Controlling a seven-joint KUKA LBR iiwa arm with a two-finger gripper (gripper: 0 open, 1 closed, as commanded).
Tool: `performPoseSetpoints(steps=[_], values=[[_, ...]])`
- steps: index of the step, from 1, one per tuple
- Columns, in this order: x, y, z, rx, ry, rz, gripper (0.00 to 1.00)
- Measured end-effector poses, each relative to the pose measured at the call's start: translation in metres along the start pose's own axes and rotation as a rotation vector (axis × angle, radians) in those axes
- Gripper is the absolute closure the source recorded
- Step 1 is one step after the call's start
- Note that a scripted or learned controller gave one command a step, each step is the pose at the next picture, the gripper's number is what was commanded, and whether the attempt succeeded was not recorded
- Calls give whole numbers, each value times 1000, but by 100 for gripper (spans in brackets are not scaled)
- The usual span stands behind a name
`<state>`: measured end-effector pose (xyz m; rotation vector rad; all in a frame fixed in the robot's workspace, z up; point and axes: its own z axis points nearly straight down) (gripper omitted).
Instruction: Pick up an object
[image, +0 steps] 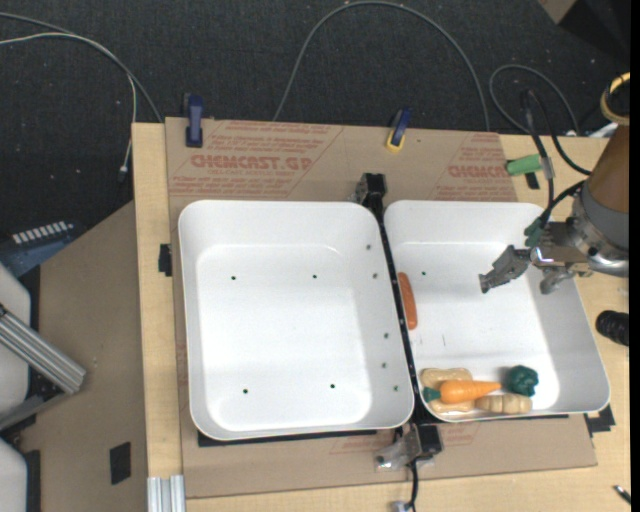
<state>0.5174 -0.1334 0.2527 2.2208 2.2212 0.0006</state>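
Light wood counter (150, 300) with a brown cardboard sheet (330, 155) printed in red, clamped at the far edge. Two shallow white plastic bins on it, side by side, touching along the middle: left white bin (190, 300), right white bin (580, 350). Grey arm with orange band (612, 170) enters from the right over the right bin's far right part. Gripper (522, 268) hangs above the bin floor, fingers spread apart, nothing between them. In the right bin: slim orange-red sausage-shaped object (408, 300) lying along the left wall; orange toy carrot (466, 391) in the near left corner, resting among beige lumpy pieces (440, 378); dark green round object (521, 379) just right of the carrot. All well apart from the gripper.
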Motion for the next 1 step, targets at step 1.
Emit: performPoseSetpoints(steps=[1], values=[[-52, -36, 94, 9, 1, 6, 0]])
